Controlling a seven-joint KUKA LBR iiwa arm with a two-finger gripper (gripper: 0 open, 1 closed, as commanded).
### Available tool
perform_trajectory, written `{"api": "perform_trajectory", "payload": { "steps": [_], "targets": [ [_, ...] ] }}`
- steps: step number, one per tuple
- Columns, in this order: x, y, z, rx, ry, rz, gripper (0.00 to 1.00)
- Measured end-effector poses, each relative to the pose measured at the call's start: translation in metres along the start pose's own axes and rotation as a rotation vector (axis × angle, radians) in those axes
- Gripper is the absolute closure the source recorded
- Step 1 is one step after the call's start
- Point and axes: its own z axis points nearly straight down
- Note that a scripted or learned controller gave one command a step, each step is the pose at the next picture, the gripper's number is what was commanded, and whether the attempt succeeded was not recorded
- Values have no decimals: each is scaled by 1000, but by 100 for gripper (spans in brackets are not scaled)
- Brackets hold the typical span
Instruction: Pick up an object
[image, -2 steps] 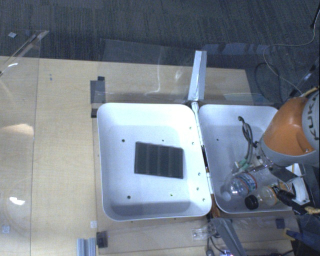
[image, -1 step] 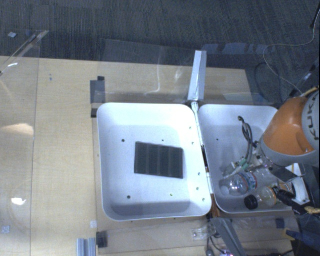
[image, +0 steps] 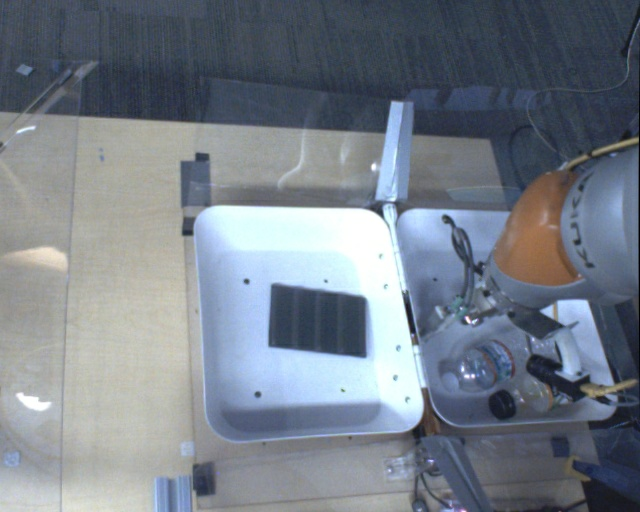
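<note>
**Inspector:** Left bin (image: 215, 330)?

**Assistant:** One dark ribbed rectangular pad (image: 318, 321) lies flat near its centre (slightly skewed).

**Inspector:** Right bin (image: 425, 250)?

**Assistant:** A clear plastic bottle (image: 478, 366) lies on its side by the front wall; a small black cap-like piece (image: 501, 404) sits just beside it.

**Inspector:** The arm?

**Assistant:** The grey arm (image: 585, 235) hangs over the right bin, its gripper (image: 468, 310) low above the bottle. Grip state: cannot tell.
</note>
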Motion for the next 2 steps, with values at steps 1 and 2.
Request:
{"api": "perform_trajectory", "payload": {
  "steps": [1,2],
  "targets": [
    [31,35,-96,8,3,231,0],
    [56,8,-95,11,4,190,0]
  ]
}}
